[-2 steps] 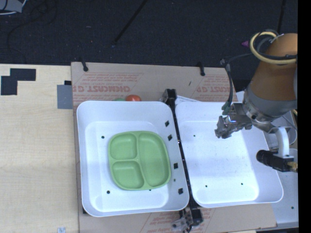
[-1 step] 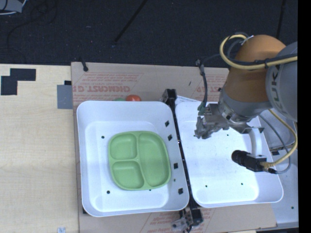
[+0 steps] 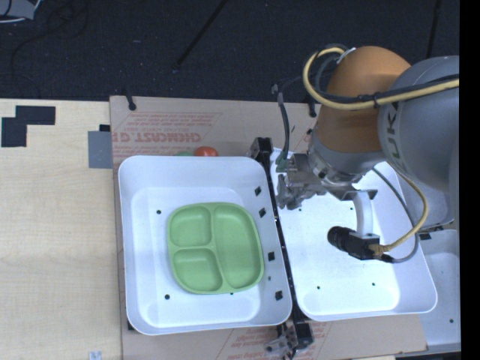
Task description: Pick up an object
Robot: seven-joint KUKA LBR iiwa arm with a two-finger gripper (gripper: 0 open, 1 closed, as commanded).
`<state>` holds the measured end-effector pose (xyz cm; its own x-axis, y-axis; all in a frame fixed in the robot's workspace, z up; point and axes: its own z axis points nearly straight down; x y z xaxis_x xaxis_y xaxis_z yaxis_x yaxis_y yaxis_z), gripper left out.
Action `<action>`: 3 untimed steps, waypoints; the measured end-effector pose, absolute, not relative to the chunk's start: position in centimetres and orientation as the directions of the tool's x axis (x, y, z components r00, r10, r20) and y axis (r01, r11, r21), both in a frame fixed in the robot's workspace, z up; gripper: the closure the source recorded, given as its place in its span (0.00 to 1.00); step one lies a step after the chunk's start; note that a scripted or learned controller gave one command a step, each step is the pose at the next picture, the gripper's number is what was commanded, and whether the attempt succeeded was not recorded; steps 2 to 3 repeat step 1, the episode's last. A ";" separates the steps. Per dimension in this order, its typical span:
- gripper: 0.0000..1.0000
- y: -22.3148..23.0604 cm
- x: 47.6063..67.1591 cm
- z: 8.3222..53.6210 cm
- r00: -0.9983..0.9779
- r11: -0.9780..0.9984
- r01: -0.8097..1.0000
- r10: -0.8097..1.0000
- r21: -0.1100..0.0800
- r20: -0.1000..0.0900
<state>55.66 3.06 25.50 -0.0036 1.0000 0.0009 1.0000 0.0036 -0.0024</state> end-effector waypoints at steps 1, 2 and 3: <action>1.00 7.8 56.5 23.5 -0.003 0.003 1.000 1.000 -0.005 0.000; 1.00 7.8 56.5 23.5 -0.003 0.003 1.000 1.000 -0.005 0.000; 1.00 7.8 56.5 23.5 -0.003 0.003 1.000 1.000 -0.005 0.000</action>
